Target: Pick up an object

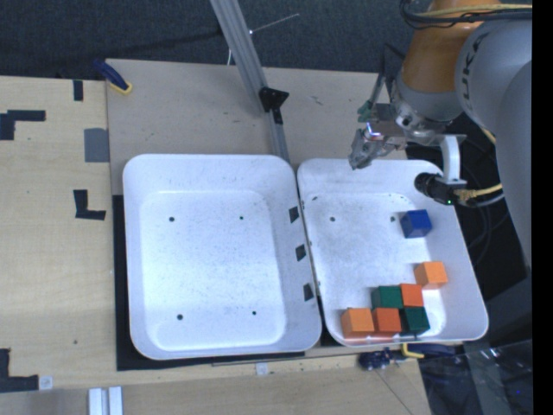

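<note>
The arm hangs at the upper right of the frame with its tool (363, 156) over the top rim of the right bin (346, 232), carrying nothing; whether the tool is spread or pressed together I cannot tell. This looks like the approach step, with no block chosen yet. The blue block (416, 223) sits alone in the bin's right middle, nearest the tool, and seems the easiest target: the next move calls for travelling down-frame and lowering squarely over it. An orange block (430, 273) lies lower right, and a tight cluster of orange and green blocks (387, 310) crowds the bottom edge, harder to grip cleanly. The blocks are small, matte cubes; both bins are smooth white plastic, speckled, on a pale wooden bench (190, 102).
</note>
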You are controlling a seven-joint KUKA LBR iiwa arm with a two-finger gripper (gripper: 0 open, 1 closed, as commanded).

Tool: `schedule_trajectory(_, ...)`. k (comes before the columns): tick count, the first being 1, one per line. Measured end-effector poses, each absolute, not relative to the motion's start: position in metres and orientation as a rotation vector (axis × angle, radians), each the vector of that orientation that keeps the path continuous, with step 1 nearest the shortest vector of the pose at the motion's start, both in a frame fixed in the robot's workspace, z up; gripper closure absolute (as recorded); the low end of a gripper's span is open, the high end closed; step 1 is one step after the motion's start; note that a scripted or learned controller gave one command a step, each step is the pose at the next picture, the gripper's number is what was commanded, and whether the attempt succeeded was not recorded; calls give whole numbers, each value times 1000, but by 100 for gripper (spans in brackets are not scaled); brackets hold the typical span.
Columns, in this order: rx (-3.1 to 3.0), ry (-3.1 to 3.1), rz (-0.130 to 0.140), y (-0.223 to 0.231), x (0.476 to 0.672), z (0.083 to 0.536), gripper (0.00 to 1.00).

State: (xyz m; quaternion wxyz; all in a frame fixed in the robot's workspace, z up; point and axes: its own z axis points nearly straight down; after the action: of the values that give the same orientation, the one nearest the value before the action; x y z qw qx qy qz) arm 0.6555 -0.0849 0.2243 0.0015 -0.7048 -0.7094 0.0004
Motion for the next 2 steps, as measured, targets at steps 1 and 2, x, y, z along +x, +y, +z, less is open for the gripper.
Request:
schedule_trajectory(1,-2213,-2226,2,-40,652,221,100)
schedule_trajectory(2,-2212,-2227,1,12,656,214,100)
